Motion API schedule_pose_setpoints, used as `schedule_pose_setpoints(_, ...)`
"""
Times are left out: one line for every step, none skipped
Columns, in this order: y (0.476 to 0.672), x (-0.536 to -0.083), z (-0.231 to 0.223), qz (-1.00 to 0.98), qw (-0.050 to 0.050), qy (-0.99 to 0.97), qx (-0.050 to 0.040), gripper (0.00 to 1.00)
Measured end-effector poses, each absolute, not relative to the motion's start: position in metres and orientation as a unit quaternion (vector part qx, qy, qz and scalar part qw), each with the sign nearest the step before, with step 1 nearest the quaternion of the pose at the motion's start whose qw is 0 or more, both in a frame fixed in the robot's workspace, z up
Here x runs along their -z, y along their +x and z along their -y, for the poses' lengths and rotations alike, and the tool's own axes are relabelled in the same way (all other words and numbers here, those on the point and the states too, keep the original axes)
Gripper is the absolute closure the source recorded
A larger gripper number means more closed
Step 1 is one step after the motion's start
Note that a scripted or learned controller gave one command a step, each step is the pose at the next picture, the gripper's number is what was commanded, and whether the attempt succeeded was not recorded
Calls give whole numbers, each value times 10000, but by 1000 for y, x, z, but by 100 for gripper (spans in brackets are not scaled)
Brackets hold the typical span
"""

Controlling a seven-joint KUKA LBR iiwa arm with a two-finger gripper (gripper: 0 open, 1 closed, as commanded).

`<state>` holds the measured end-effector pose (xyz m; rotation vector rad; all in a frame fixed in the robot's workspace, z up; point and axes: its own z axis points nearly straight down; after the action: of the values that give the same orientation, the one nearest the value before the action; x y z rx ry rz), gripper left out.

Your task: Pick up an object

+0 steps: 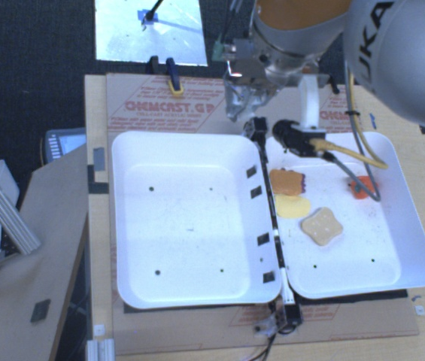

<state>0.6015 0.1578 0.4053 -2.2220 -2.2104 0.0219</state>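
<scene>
You see the gripper (244, 104) hanging above the far rim between the two bins; whether it is wide or narrow cannot be told. In the right bin (411, 239) lie a toast slice (322, 226), a yellow disc (293, 207) and an orange-brown piece (287, 182).

Pincer (244, 105) hangs behind seam between bins; left bin (186, 280) ahead-left of it; right bin (400, 258) ahead-right, holding cracker (287, 182), disc (293, 207) touching cracker's front, toast piece (322, 226) just beyond; small block (359, 187) farther right.
</scene>
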Motion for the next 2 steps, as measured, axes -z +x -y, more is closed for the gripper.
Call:
schedule_pose_setpoints(607,-544,-173,7090,-41,-7052,79,100)
schedule_pose_setpoints(659,-534,-238,7100,-7,-7042,23,100)
